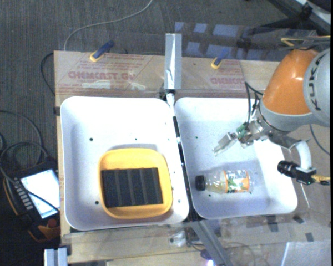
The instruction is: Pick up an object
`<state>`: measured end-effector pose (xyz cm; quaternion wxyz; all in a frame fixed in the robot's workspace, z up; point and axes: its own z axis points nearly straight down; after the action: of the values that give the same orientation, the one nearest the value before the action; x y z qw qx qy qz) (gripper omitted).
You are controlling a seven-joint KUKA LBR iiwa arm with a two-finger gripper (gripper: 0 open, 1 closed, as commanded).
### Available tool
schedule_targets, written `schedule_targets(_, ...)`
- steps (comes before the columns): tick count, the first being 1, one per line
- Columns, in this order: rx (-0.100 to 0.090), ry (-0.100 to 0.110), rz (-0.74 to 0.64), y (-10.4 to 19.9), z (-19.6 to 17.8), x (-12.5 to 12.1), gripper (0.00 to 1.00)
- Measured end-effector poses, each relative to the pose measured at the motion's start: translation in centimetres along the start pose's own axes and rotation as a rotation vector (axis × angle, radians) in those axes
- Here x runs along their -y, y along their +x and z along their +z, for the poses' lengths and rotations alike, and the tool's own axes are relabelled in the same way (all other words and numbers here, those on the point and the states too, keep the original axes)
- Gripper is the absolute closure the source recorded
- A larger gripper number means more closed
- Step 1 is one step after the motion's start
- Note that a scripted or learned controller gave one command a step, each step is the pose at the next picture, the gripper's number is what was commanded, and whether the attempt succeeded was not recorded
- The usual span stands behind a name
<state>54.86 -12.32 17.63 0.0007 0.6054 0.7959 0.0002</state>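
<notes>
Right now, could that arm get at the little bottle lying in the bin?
Probably yes. The bottle lies on its side in the right bin, uncovered, with the gripper hanging above and behind it and nothing between them.

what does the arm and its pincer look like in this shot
The arm is a rounded grey body with a broad orange band and dark lettering along its right side. Dark cables run at the wrist. The pincer is small, slim and pale metallic, with a green spot behind it.

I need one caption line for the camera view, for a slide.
KUKA arm's gripper above right bin, plastic bottle lying below it; yellow tray in left bin.
</notes>
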Motion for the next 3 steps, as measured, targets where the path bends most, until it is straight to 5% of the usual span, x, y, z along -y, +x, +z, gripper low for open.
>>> schedule_targets(1,-0.001,0.001,-0.192,-4.2,8.1,3.9,0.00)
schedule_targets(2,0.014,-0.016,-0.142,-0.3,8.3,6.2,0.00)
schedule_targets(3,0.000,0.002,0.098,-0.1,-1.6,6.7,0.00)
